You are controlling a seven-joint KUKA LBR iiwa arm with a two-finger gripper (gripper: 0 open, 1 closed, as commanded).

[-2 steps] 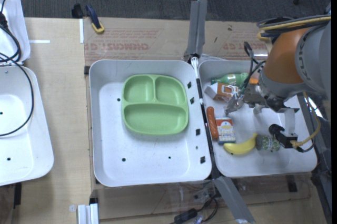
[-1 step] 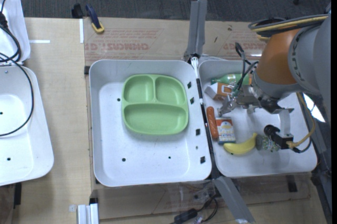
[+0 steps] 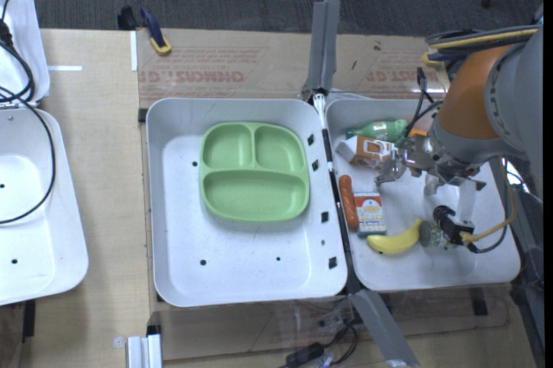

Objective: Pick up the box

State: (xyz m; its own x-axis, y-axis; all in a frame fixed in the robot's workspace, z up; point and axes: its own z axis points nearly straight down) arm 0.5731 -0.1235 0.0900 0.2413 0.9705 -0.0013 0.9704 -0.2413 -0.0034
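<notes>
One box [image 3: 370, 213] betw hotdog [image 3: 346, 199] & banana [image 3: 395, 240], pincer [image 3: 390, 172] just above

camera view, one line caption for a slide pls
KUKA arm reaching into the right bin beside a small box, banana and bottle; green tray in the left bin.

Two shallow white plastic bins sit side by side — the left bin [image 3: 173, 211] and the right bin [image 3: 449, 271]. One pale green three-compartment plastic plate [image 3: 255, 170]. One yellow curved banana [image 3: 395, 240]. One small orange-and-white cardboard box [image 3: 370, 213]. One red sausage-shaped item [image 3: 347, 200]. One green packet [image 3: 380, 130] — and one brown-and-white carton [image 3: 370, 152].
</notes>
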